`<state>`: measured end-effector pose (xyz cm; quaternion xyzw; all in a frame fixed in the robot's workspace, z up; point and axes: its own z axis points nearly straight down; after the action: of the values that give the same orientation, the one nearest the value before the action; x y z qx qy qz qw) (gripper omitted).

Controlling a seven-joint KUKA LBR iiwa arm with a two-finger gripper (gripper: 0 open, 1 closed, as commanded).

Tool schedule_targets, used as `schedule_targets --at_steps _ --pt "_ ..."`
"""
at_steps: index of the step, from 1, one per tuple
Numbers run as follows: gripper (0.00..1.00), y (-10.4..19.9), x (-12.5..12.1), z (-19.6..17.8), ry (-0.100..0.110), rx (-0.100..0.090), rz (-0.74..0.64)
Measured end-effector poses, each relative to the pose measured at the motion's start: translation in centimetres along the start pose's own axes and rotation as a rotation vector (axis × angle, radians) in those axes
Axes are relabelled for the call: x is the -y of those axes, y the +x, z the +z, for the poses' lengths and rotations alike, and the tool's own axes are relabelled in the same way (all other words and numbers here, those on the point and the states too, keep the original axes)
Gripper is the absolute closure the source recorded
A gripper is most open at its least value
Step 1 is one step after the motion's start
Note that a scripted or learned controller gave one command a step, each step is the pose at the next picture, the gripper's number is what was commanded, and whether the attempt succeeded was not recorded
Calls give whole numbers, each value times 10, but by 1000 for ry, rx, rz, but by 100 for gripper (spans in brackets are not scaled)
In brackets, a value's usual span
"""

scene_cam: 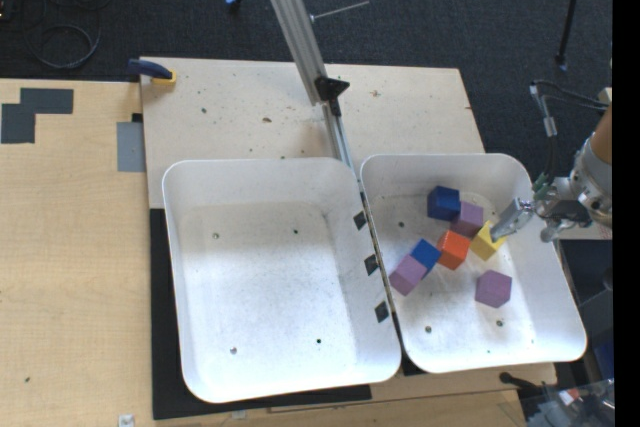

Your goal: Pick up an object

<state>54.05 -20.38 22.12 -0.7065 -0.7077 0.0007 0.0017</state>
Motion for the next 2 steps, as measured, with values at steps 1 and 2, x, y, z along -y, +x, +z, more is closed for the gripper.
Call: schedule_targets --at_steps 1,2 --pt "0 0 0 0 0 0 2" --pt "0 -1 2 44 4 -1 3"
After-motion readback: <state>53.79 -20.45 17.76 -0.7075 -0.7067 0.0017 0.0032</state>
